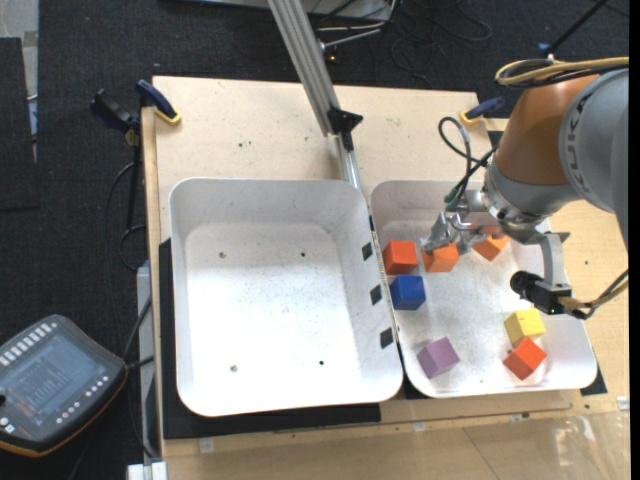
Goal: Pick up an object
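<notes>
Seven blocks in the right bin, gripper low among the orange ones

Two white bins sit side by side on a pale wooden worktop [250, 128]. No writing can be read on anything; the grey handheld control unit [50, 380] at the far left, off the worktop, shows a screen too small to make out. Two clamps with yellow tips grip the worktop's back edge, one at the left corner [160, 103] and one toward the right [480, 111]. The left bin [270, 293] carries only scattered dark specks. A slanted metal rail [310, 63] runs down from the top to the gap between the bins.

The right bin [570, 373] holds seven blocks. Four are orange: one near the bin's left wall [401, 256], one just right of it [442, 258], one further right partly under the arm [487, 247], and one at the front right corner [525, 359]. One blue block [407, 292] lies just in front of the leftmost orange block. One purple block [437, 356] lies near the front edge. One yellow block [524, 324] touches the orange block at the corner.

The gripper [447, 230] is down in the back of the right bin, between the second and third orange blocks and directly over the second one's back edge. Whether the fingers are spread or closed, or have hold of that block, cannot be told; the wrist hides them. The grey arm with its orange band [535, 138] comes in from the right, cables looping beside it.
</notes>
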`<state>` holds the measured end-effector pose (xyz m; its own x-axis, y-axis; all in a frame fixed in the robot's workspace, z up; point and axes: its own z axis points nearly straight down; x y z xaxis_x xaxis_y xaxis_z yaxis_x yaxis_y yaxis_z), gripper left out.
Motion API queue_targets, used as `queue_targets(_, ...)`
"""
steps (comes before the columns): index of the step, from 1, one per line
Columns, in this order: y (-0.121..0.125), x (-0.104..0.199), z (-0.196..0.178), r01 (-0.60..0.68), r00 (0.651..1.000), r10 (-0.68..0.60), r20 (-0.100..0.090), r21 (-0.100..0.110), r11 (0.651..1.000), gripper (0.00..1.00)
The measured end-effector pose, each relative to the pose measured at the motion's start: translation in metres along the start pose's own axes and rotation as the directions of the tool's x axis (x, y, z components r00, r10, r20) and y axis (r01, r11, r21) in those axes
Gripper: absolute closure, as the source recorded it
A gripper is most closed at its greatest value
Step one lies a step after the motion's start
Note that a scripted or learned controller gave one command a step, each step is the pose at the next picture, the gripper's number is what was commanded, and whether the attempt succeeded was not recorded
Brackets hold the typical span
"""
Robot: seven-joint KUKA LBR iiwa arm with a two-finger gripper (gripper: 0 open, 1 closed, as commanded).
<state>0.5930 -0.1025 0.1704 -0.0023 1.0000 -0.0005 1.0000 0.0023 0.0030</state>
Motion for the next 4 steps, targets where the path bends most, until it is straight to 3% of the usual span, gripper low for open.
queue_targets(2, 0.0, 0.01, -0.106, 0.001, 1.0, -0.001, 0.001, -0.003, 1.0, 1.0)
queue_targets(4, -0.002, 0.1, -0.085, 0.005, 1.0, -0.005, -0.002, 0.006, 1.0, 1.0)
